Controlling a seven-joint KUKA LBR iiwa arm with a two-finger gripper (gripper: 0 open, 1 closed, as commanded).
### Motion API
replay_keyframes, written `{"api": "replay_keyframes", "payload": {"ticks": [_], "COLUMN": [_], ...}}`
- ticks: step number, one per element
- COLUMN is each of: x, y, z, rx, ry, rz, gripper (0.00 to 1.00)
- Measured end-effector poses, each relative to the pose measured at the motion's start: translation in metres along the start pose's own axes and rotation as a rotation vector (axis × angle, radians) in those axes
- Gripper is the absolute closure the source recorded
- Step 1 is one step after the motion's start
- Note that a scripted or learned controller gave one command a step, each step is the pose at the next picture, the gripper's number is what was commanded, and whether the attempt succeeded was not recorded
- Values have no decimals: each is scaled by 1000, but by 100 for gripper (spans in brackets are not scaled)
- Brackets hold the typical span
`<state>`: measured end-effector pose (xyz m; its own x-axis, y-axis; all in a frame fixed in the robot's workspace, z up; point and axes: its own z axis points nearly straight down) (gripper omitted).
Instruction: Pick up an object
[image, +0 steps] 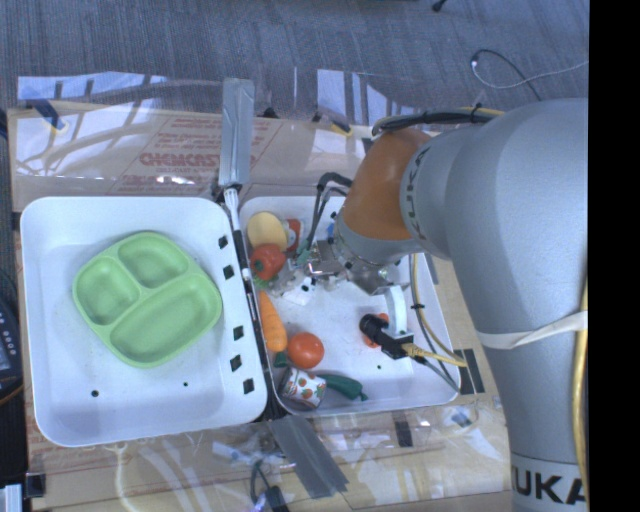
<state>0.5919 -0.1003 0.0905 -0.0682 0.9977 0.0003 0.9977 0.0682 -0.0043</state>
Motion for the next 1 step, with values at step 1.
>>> {"api": "replay_keyframes", "payload": {"ticks": [1], "x": [-62], "y": [37], "z": [-2], "rx": [-4], "ry": [12], "rz": [30], "gripper": [0]}}
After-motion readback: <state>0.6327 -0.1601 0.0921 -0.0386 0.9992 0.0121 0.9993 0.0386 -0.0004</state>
